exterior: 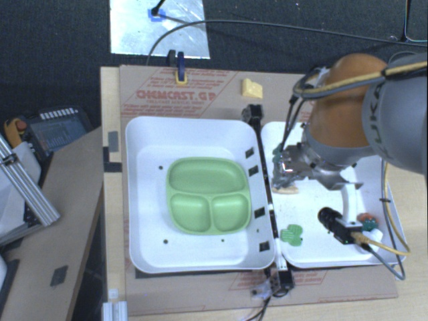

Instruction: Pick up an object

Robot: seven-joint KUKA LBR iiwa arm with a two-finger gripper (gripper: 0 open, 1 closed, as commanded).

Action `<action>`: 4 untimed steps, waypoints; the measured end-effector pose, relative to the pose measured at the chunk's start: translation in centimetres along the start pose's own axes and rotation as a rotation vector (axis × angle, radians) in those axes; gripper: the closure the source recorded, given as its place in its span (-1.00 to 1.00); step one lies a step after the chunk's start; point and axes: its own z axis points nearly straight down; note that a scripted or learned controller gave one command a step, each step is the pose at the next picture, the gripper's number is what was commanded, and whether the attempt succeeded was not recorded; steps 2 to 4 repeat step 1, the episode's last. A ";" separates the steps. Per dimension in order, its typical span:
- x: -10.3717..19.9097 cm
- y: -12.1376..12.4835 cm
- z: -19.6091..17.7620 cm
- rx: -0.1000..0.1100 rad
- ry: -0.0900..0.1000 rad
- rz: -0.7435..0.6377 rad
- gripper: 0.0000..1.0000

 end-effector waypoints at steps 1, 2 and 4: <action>4.5 0.3 -0.3 -0.001 0.000 0.000 1.00; 4.5 0.3 -0.3 -0.001 0.000 0.000 1.00; 4.5 0.3 -0.3 -0.001 0.000 0.000 1.00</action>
